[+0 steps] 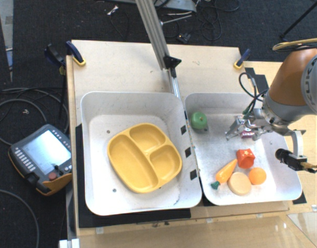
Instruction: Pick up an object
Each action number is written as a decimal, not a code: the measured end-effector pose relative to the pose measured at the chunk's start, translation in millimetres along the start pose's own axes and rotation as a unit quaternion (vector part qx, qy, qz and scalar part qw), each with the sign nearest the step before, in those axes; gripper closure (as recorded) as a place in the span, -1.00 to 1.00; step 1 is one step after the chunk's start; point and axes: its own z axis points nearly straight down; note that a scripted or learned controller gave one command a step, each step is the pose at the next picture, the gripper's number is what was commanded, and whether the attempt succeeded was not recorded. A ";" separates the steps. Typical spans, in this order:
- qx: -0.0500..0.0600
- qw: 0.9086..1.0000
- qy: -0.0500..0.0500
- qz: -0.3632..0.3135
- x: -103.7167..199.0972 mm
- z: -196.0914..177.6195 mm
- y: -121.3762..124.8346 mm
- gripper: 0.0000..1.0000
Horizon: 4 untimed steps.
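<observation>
Right bin [282, 190]: gripper [244, 129] hangs mid-bin, its finger spread indistinct, so grip cannot be told. Green apple [199, 120] lies near the left wall; red block [245, 158], carrot [225, 172], orange ball [257, 176] and pale disc [240, 184] crowd the front edge. Left bin [91, 138] carries a yellow divided plate [144, 157].

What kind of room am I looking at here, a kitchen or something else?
Most likely a robotics lab, not a kitchen: a robot arm reaches over two white bins holding toy food, a handheld control pendant lies beside the bench, and cables sprawl across the floor.
</observation>
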 end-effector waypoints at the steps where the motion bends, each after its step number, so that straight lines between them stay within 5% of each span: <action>1: -0.002 1.000 -0.001 0.000 0.5 43.7 0.3 -1.00; 2: -0.003 1.000 -0.001 0.000 0.5 32.0 0.9 1.00; 4: -0.006 1.000 -0.002 -0.002 11.5 -90.9 -1.3 1.00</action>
